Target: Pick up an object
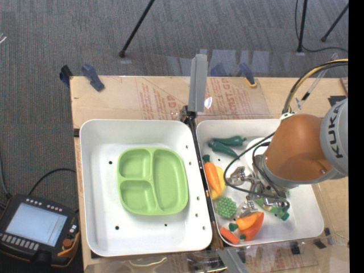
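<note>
The right bin holds several toy vegetables. Two dark green chili peppers lie at its back left. An orange and yellow pepper sits by the left wall, and a round green knobbly piece lies in front of it. An orange carrot and a smaller orange piece rest near the front wall. My gripper hangs low over the bin's middle, just above the carrot and next to a small green piece. The orange wrist band hides much of the bin's right half.
The left bin holds a light green divided plate. A grey post stands upright at the back between the bins. Cables loop from the wrist over the right bin. A teach pendant lies on the floor at the left.
</note>
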`<state>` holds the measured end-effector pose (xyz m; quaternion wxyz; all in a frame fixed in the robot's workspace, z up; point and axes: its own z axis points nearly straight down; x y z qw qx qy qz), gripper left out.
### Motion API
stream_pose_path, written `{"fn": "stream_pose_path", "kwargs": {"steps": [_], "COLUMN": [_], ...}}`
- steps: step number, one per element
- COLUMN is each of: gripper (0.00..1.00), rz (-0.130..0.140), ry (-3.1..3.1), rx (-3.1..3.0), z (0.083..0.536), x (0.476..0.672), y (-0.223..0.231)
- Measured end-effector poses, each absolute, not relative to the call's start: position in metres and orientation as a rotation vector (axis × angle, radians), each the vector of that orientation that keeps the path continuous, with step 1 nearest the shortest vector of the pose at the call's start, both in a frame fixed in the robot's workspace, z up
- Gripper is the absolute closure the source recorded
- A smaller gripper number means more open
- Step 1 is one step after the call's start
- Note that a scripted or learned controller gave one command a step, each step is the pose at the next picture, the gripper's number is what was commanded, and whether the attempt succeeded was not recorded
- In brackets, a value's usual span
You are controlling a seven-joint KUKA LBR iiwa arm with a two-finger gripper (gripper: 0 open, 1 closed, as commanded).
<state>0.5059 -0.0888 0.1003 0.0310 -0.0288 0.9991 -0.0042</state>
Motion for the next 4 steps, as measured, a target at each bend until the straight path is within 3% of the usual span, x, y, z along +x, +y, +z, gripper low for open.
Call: {"fn": "stream_pose_path", "kwargs": {"steps": [1,2,3,4], "gripper": [0.00,0.00,0.00,0.00], "rz": [-0.019,0.002,0.017,0.003], "ry": [3.070,3.137,3.162,3.131], "rx": [0.051,-0.085,-0.143,-0.258], "z": [0.102,0.088,0.090,0.088], "x": [0.499,0.563,0.641,0.571], "y": [-0.127,-0.097,-0.136,-0.206]}}
